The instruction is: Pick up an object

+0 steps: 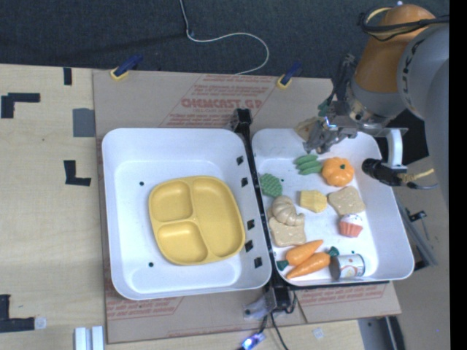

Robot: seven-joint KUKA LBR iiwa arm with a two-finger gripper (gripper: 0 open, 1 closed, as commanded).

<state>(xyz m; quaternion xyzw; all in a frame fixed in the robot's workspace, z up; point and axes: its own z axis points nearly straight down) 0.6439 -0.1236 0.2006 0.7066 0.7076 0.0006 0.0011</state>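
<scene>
On the bench, cardboard sheet under two white bins set side by side

Arm (408, 49): grey with orange band, reaching in from the right, wrist above the far edge of the right bin.

Left bin (124, 195): holds one yellow divided plate (195, 219), three compartments, nothing on it.

Right bin (398, 257): holds the candidate objects, loosely clustered. Orange pumpkin (337, 171) near the far right; green pea pod (309, 165) touching its left side; toast slice (346, 200) just below the pumpkin; cracker-like slab (287, 232) with a pale knobbly piece (283, 210) lying on its upper edge; two carrots (306, 258) side by side near the front; small can (348, 266) lying beside them; yellow cheese wedge (314, 200) mid-bin; green ridged leaf (271, 185) against the left wall; pink cupcake (351, 227) at right.

Gripper (315, 138): hangs just beyond the pea pod, nothing seen between its fingers; whether they stand parted or together cannot be told.

Handling note, as judgement: pod and pumpkin lie nearest. A clean pick calls for a straight descent centred on one item, fingers straddling the pod's narrow width, clear of the pumpkin and the bin wall
</scene>
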